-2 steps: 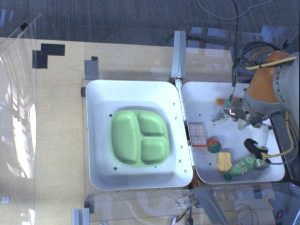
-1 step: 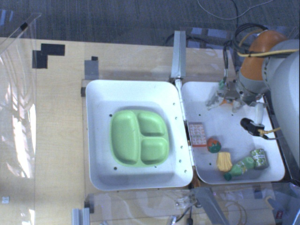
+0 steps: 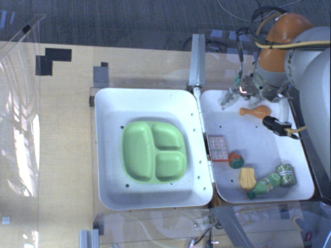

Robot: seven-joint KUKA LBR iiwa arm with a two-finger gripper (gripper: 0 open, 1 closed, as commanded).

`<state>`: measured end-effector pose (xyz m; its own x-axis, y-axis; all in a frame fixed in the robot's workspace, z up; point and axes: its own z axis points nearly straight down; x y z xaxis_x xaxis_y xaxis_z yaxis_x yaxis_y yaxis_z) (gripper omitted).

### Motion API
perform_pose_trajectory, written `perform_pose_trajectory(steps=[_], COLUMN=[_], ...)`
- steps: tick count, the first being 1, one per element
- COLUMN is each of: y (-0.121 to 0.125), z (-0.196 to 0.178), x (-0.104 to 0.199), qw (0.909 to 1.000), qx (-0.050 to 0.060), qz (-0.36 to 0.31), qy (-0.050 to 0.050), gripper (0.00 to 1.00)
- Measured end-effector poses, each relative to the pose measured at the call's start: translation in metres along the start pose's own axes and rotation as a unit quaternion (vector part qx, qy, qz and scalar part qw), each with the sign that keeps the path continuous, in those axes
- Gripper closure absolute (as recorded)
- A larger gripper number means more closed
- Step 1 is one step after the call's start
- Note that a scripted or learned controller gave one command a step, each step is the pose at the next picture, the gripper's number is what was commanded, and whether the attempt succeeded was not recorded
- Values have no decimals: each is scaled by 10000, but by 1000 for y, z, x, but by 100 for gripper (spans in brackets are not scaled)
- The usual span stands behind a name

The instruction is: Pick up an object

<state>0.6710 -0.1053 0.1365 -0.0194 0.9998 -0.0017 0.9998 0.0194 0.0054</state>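
**A:** The arm [image 3: 310, 56] is reaching in from the right. The hand [image 3: 234, 94] is hanging over the far corner of the right bin [image 3: 258, 151], close to the rail that is splitting the two bins.

**B:** Is it spread wide or pinched narrow?

**A:** I can't tell. It's showing as a tangle of pale metal from up here.

**B:** And the thing to pick?

**A:** The nearest candidate is the orange piece [image 3: 255, 111]. It's lying flat on the white floor, just beside the hand on the near side, and it looks to be sitting apart from it.

**B:** How is it looking?

**A:** It's smooth and plain orange all over, with no markings that I'm making out. It's long, fat and rounded at its right end, and it's tapering to a thin tip that is pointing left. It's running across the bin.

**B:** What else is sharing that bin?

**A:** A card [image 3: 216, 148] with a red pattern is lying against the left wall. A red piece [image 3: 236, 160] with a green cap is sitting just beside it. Nearer us, a yellow piece [image 3: 247, 177], a green bottle [image 3: 264, 186] and a green can [image 3: 285, 174] are lining up along the front edge, well apart from the orange one.

**B:** And on the left?

**A:** A green plate [image 3: 153, 151] with three compartments is sitting in the middle of the left bin [image 3: 108, 138]. Both bins are resting on the pale wooden surface [image 3: 62, 138].
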Motion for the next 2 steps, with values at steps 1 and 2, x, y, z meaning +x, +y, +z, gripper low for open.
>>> perform_pose_trajectory(steps=[1,2], y=[-44,-8], z=[-48,33], x=[-57,-62], qw=[9998,10000], qx=[1,-2], qz=[-182,-52], qy=[-2,-2], gripper=[0,0])
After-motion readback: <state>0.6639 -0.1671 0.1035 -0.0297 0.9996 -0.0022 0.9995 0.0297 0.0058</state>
